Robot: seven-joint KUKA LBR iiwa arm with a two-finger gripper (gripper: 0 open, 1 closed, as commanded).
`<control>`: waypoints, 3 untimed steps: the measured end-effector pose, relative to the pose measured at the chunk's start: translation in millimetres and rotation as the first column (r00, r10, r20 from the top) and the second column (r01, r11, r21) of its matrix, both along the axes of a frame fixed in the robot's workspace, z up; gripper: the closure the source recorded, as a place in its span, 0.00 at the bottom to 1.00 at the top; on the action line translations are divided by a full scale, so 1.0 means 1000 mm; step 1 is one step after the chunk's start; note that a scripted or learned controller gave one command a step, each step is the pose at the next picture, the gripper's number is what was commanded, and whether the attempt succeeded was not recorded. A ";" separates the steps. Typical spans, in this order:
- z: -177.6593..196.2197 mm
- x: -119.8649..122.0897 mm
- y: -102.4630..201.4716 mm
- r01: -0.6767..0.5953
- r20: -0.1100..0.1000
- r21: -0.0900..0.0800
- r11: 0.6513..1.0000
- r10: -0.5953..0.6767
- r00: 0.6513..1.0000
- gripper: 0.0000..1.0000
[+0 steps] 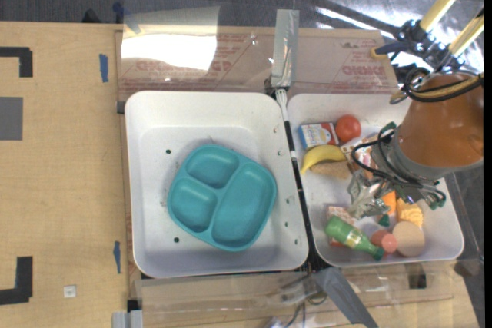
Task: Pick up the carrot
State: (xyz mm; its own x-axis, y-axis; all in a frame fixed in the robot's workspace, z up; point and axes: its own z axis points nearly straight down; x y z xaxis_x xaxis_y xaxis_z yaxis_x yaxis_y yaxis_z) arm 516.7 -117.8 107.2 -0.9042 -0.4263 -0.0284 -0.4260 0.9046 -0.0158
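Two shallow white bins are seen side by side on the light wooden tabletop (54, 188). In the left white bin (146, 119) a teal plastic tray with three compartments (222, 197) is laid, slightly turned. The right white bin (450, 238) is crowded with toy food: a small blue-and-white carton (316, 134) and a round red tomato (348, 127) near the far wall, a yellow banana (320, 157) just in front of them, a green bottle with a red cap (351, 235) near the front wall, and a pale peach-coloured egg-shaped piece (410, 236) beside it. The grey arm with the orange band (444, 130) is reached in from the right over this bin, and the metal two-finger gripper (369, 198) is lowered among the items in the middle of the bin. The orange carrot (391, 201) is seen as a small orange patch just right of the gripper, partly hidden by it and close to the peach piece. Whether the fingers are open, closed or around anything cannot be told, as they are blurred into the clutter.
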 end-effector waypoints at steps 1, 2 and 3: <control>0.012 0.000 -0.030 -0.098 -0.024 0.001 0.995 0.098 0.995 1.00; 0.097 0.051 0.017 -0.127 -0.016 0.001 0.992 0.127 0.992 1.00; 0.036 -0.009 0.007 -0.337 -0.031 0.004 0.941 0.337 0.941 1.00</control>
State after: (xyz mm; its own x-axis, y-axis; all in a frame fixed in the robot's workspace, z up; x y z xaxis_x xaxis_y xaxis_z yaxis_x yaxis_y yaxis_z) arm 507.5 -111.2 142.7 -0.7080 -0.7062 -0.0025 -0.7062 0.7080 0.0012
